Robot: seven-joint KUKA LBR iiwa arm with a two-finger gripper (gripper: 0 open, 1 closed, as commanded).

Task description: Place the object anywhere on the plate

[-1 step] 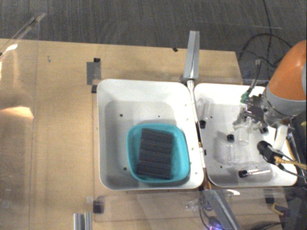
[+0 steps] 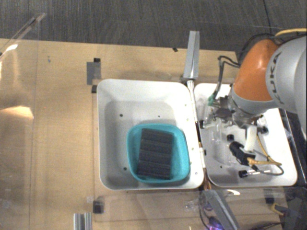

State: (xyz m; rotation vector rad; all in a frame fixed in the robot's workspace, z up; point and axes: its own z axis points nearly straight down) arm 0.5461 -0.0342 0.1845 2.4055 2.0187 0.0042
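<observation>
A teal square plate [image 2: 181,143] lies in the left white bin [image 2: 111,110], towards its front right. A dark grey ridged block [image 2: 155,153] rests flat on the plate, roughly in its middle and slightly tilted. My gripper [image 2: 217,127] hangs over the left part of the right bin [image 2: 283,175], below the orange band [image 2: 256,73] of the arm. It is apart from the plate and the block, just across the wall between the two bins. Nothing shows as held in it.
Black fittings and yellow cables [image 2: 249,159] hang from the wrist over the right bin's floor. A grey metal post [image 2: 192,56] stands behind the gap between the bins. The wooden bench [image 2: 48,143] stretches to the left.
</observation>
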